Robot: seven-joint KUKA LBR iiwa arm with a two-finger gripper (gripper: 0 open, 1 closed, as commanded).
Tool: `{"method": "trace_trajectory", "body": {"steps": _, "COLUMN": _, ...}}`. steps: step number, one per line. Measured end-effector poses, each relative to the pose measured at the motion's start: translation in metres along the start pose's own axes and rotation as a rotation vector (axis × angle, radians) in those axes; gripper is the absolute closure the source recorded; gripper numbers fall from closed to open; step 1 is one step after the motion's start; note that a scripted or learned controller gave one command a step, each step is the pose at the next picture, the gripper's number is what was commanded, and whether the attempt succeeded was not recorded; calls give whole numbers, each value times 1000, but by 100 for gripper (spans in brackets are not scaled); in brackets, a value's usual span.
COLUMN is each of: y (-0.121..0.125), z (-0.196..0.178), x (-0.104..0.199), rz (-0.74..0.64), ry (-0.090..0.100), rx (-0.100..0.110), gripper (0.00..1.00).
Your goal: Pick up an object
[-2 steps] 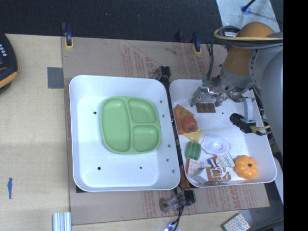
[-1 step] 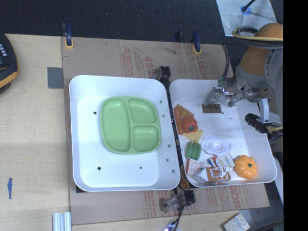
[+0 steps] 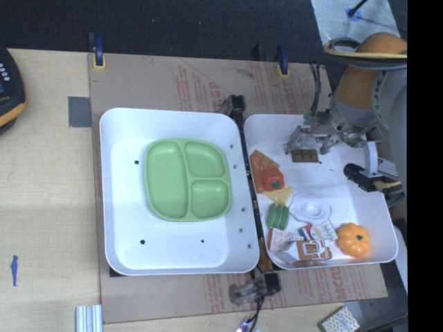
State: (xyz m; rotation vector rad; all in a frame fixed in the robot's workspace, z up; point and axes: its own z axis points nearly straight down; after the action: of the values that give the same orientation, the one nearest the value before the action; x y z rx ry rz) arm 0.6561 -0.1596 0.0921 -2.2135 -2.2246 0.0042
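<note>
The orange pumpkin [image 3: 354, 240] and cartons [image 3: 299, 244] are left well apart from the gripper [image 3: 309, 141], whose fingers, spread wide above the brown block [image 3: 304, 156], could be closed on nothing.

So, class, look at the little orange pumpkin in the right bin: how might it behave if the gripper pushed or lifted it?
The pumpkin looks rounded and glossy, so it may roll or slip aside under a push. It seems a small plastic toy, probably light and stiff. It sits near the right bin corner, so the wall could stop it.

right bin [image 3: 387, 251] crowded, left bin's rim [image 3: 118, 185] margins open
</note>
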Motion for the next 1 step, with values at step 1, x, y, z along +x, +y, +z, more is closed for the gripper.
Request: {"method": "trace_trajectory", "body": {"steps": 1, "y": 1, "z": -13, "x": -1, "rz": -3, "ry": -2, "rx": -3, "gripper": 100}}
